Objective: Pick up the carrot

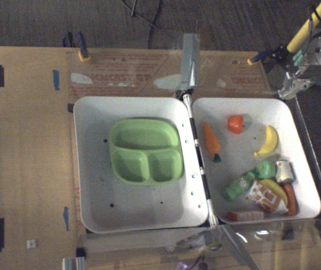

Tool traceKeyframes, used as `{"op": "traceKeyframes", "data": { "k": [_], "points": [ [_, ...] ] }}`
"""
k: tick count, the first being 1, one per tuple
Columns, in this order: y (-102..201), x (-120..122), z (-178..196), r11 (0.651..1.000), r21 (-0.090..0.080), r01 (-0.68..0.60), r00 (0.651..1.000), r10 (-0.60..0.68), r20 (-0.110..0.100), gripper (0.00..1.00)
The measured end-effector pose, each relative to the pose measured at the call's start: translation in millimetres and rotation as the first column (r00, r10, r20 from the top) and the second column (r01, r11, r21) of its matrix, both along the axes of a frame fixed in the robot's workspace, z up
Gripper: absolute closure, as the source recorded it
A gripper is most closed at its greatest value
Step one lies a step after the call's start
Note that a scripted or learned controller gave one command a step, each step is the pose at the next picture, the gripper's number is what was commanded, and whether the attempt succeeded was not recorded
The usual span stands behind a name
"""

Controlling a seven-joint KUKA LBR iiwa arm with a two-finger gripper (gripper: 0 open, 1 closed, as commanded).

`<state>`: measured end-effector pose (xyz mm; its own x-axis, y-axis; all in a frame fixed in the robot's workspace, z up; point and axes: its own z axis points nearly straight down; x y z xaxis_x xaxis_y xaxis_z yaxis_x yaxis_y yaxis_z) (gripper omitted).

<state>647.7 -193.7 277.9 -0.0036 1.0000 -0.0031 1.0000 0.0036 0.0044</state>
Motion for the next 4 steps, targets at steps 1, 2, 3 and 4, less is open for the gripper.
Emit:
{"op": "traceKeyframes", "data": {
  "k": [1, 2, 3, 4],
  "points": [
    [0.4, 0.1, -0.2, 1.0, 0.0, 0.0, 1.0, 0.0, -0.001, 0.0],
    [10.4, -40.8, -118.8, 0.999, 0.002, -0.044, 0.999, 0.044, -0.003, 0.0],
    [-3.8, 0.8, -84.7, 0.984, -0.001, -0.178, 0.984, 0.178, 0.001, 0.0],
    [16.6, -43.3, -144.3, 0.982, 0.003, -0.191, 0.982, 0.191, -0.004, 0.0]
  ]
}}
